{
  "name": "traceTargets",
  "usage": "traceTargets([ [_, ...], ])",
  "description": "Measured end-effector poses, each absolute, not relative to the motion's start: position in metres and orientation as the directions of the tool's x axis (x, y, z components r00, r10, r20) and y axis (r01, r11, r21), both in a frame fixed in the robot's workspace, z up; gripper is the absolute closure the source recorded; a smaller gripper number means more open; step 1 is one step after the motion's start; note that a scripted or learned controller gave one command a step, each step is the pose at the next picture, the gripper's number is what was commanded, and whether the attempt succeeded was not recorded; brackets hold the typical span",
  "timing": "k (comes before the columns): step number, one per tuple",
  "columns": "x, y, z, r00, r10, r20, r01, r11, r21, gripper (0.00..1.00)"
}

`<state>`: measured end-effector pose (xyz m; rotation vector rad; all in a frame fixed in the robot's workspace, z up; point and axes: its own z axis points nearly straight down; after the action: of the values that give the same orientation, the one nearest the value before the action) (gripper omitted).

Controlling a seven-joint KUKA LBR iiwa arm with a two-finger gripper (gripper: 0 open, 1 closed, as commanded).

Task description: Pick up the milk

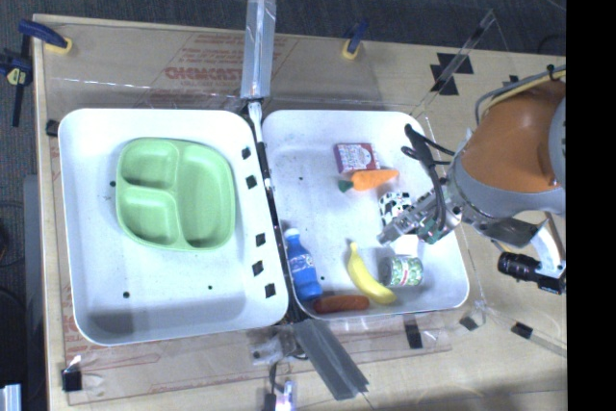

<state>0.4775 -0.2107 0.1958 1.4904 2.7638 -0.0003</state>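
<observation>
Nearest the front edge of the worktop [115, 371], in the right bin [289, 135], we see a brown sausage [341, 303] lying along the bin's front wall, with a blue bottle [303, 265] just to its left, close to the divide between the bins. A yellow banana [368, 274] curves beside the sausage, and a green-labelled can [403, 271] lies on its side just right of the banana.

Above the can hangs the end effector [416, 224], reaching in from the right on the grey arm with its orange band [515, 144]. We cannot tell how far its fingers are spread, nor whether anything sits between them. The milk [393, 204], a small white carton with black cow spots, sits in the right bin just left of the end effector, very close to it; whether they touch we cannot tell.

Farther back lies an orange carrot [372, 178], just behind the milk, and behind it a dark red box [354, 156].

Across in the left bin [87, 303] rests a green divided plate [176, 193], well apart from everything else.
</observation>
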Motion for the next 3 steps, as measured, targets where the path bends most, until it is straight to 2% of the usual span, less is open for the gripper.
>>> traceTargets([
  [1, 0.478, -0.157, 0.222, -0.642, 0.766, -0.003, 0.766, 0.642, 0.001, 1.0],
  [2, 0.479, -0.157, 0.232, -0.646, 0.763, -0.006, 0.763, 0.646, 0.002, 1.0],
  [3, 0.499, -0.181, 0.205, -0.706, 0.708, -0.004, 0.708, 0.706, 0.001, 1.0],
])
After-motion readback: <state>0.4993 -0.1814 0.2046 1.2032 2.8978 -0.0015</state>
